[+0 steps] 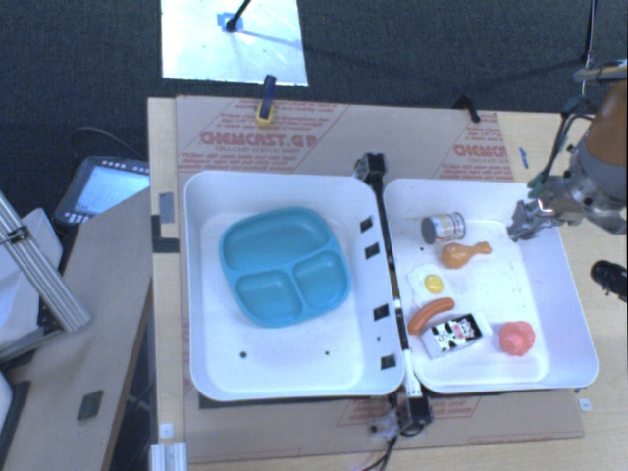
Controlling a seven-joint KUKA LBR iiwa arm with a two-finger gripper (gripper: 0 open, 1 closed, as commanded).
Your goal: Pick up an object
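While I watched from my station, I logged the bench as follows.

Left bin [196, 263]: held one blue tray [285, 265] with three compartments, lying flat near the bin's middle.

Right bin [569, 292]: held six small items, none of them lifted.
- Metal can [444, 228], on its side, near the far left of the bin.
- Toy chicken leg [463, 254], orange-brown, just in front of the can, apart from it.
- Toy fried egg [429, 284], white with a yellow yolk, nearer the divider between the bins.
- Toy sausage [431, 314], reddish orange, lying at a slant just below the egg.
- Small carton [455, 335] with a black-and-white cow pattern, just beside the sausage; I could not tell whether they touched.
- Pink ball-like lump [517, 338], near the front right of the bin, well apart from the carton.

Arm [603, 155]: grey, reaching in from the right, above the far right corner of the right bin.

Gripper [527, 222]: seen over the far right part of the right bin, to the right of the chicken leg and apart from it. I saw nothing between its fingers; whether they stood apart or together I cannot tell at that size.

Bench surround: brown cardboard sheet [324, 135] with red lettering under both bins; yellow clamp [266, 111] at its far edge; tablet-like screen [98, 194] off to the left.
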